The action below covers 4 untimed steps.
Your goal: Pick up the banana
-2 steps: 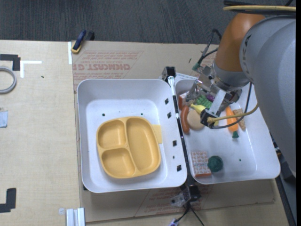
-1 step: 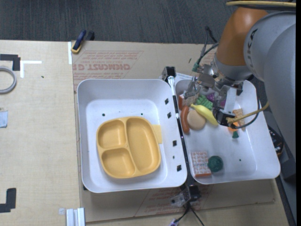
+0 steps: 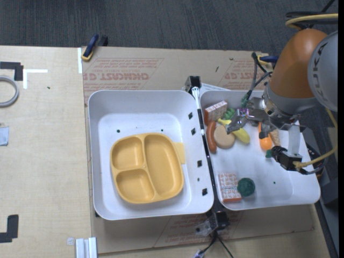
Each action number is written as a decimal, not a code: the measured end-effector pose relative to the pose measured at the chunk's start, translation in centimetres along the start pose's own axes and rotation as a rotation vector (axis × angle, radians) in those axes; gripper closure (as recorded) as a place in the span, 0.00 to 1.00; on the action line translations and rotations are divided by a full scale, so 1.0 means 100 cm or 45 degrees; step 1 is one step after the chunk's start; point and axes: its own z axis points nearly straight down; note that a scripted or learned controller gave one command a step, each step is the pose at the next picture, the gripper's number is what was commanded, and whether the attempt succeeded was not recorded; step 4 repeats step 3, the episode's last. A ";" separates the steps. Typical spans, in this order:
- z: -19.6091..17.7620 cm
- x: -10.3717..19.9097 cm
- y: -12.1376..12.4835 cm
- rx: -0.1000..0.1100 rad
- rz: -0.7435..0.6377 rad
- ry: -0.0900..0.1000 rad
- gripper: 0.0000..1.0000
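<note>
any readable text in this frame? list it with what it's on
"KUKA" only in part, letters at the picture's edge, on the grey arm.
Red print on the cardboard sheet beneath the bins: upside down and blurred, not readable.
Print on the small box in the right bin: too small to read.
Label on the packet near the tool: too small to read.

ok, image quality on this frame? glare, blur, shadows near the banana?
Camera view: even, soft lighting. The white bins look bright, with no blown-out glare. The yellow plate is sharp, with a faint shadow along its right edge. The cluster around the banana is small and slightly soft, and the gripper over it is hard to resolve. The arm darkens the right bin's far end.
</note>
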 end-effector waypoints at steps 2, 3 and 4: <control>0.086 -0.017 0.074 -0.013 -0.347 0.000 1.00; 0.000 -0.012 0.001 0.000 -0.359 0.000 1.00; 0.000 -0.012 0.001 0.000 -0.359 0.000 1.00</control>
